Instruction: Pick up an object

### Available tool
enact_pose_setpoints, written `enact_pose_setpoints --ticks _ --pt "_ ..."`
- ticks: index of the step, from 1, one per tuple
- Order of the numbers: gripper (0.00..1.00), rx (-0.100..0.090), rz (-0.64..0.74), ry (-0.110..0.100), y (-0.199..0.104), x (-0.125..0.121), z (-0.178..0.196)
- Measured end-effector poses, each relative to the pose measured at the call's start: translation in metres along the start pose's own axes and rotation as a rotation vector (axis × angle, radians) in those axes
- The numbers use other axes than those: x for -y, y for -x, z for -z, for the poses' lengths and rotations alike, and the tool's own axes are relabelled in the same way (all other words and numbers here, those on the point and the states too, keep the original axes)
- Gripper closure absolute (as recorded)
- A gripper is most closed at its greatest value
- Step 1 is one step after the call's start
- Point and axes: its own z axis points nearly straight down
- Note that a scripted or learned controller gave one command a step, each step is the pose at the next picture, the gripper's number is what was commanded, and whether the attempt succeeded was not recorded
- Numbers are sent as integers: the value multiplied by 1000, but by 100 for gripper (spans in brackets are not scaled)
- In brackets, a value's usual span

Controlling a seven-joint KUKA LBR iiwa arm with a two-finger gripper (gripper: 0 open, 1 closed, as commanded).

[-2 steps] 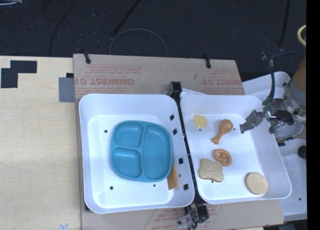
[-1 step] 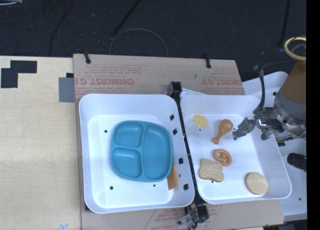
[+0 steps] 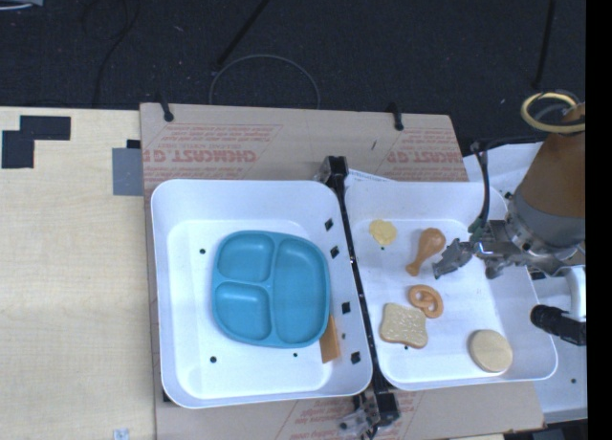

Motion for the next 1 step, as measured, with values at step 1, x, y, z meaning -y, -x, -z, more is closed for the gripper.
enact_pose_setpoints --ticks 1 --pt "0 -1 -2 -1 -10 -2 -58"
